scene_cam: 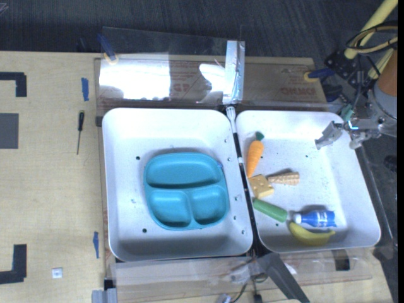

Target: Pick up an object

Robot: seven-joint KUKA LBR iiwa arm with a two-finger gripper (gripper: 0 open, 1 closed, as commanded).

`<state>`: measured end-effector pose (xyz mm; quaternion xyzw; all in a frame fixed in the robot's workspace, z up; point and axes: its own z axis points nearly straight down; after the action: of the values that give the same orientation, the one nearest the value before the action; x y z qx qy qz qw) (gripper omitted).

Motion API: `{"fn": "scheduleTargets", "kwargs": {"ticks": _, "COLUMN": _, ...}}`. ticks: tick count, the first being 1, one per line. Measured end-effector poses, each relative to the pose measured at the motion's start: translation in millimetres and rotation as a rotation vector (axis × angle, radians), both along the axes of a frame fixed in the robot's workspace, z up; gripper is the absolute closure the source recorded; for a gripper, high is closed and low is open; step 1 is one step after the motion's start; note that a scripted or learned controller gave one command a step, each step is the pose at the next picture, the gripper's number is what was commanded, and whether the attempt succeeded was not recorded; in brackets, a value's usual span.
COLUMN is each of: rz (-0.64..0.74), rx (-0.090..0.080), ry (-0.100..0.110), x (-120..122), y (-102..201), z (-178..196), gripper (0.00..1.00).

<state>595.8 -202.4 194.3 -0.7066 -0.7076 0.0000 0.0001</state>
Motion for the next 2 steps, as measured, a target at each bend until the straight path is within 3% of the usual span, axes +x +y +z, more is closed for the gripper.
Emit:
{"fn": "scheduleTargets", "kwargs": {"ticks": 1, "rz": 0.145, "rx": 0.001, "ry": 0.000, "x": 28, "y": 45, "z": -101, "gripper": 0.00}}
{"fn": "scheduleTargets", "kwargs": {"ticks": 2, "rz": 0.394, "rx": 0.000, "ry": -0.006, "x": -3, "y": 107, "z": -107, "gripper": 0.00}}
